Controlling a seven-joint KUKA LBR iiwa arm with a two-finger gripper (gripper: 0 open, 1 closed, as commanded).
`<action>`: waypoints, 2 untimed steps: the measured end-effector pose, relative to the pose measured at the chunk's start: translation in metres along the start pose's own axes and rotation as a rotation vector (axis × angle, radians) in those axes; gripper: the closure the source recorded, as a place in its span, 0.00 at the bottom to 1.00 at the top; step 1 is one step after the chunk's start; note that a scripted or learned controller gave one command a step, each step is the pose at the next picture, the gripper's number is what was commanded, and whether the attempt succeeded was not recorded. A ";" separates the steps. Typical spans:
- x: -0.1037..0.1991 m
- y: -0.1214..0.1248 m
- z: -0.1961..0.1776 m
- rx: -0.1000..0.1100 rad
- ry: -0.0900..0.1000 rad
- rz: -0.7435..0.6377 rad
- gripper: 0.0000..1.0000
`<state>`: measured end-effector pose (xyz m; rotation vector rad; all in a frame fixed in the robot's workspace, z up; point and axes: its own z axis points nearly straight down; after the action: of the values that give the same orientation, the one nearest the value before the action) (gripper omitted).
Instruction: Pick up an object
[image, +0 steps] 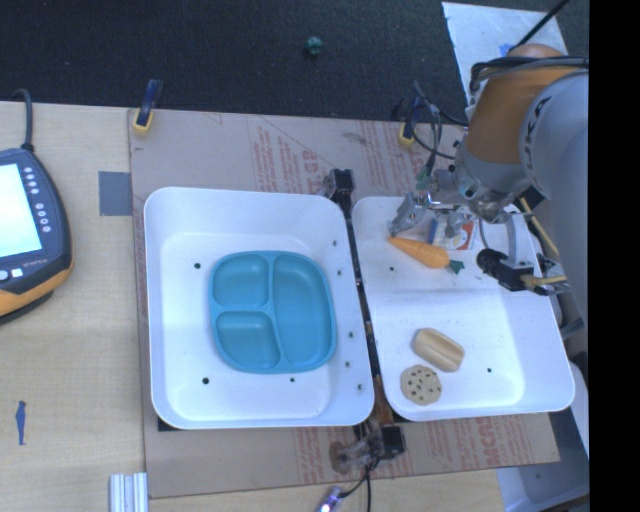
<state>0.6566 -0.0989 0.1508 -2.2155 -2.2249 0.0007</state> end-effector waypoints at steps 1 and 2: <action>-0.022 -0.001 0.060 0.003 -0.001 0.001 0.00; -0.011 -0.001 0.059 0.005 0.000 0.000 0.00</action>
<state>0.6558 -0.1101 0.0918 -2.2134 -2.2221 0.0054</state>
